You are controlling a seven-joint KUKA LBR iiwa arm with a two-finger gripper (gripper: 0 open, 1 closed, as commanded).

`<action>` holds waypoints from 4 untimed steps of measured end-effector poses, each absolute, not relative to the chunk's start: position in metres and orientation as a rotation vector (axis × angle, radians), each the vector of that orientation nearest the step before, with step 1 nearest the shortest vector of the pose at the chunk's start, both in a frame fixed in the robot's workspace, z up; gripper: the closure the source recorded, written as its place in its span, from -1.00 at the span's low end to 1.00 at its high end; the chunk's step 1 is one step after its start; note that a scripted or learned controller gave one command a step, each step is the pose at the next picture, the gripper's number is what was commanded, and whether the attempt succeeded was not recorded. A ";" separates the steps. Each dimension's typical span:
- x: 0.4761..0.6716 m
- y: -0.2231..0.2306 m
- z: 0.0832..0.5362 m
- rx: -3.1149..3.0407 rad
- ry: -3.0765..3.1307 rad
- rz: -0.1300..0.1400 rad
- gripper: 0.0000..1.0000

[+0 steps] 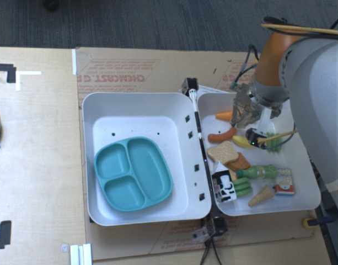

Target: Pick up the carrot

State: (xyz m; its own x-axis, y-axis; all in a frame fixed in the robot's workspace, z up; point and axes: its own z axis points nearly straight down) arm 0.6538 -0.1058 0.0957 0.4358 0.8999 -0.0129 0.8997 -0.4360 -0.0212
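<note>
The bench carries 2 white bins side by side. The left bin [97,115] contains 1 teal divided plate [133,174] with 3 compartments, lying flat toward the near-left part of the bin floor. The right bin [309,200] contains a group of toy food items.

The arm [301,65] enters from the right, with its orange band [276,48] above the wrist. The gripper [241,120] is lowered into the far part of the right bin.

The carrot [224,115] lies on the floor of the right bin near its far-left corner, orange, with its length running roughly left to right. Its left portion is exposed; its right end meets the dark gripper body and is hidden there. The carrot therefore sits just beside the gripper tip, on its left side. Whether the carrot is between the gripper parts or merely next to them cannot be determined, and the open or closed condition of the gripper cannot be determined either.

Adjacent items, all in the right bin:
- 1 red sausage [221,134], just nearer than the carrot.
- 1 yellow banana-shaped piece [242,141], to the right of the sausage.
- 1 bread slice [223,153], nearer than the sausage.
- 1 green vegetable piece [257,172], right of the bread slice.
- 1 ice-cream cone [261,195], near the front wall.
- 1 small carton [284,182], just beside the cone.
</note>
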 end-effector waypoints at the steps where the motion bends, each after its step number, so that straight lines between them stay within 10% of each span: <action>1: 0.573 -0.105 0.091 -2.626 -1.719 0.005 1.00; 2: 0.573 -0.106 0.091 -2.627 -1.719 0.005 -1.00; 3: 0.646 -0.140 0.092 -2.856 -1.268 0.031 -1.00; 4: 0.648 -0.141 0.102 -2.862 -1.282 0.022 1.00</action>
State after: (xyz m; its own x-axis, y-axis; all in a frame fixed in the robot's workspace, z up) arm 0.6483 -0.1407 0.1015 0.6655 0.7463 -0.0107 0.7462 -0.6656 -0.0108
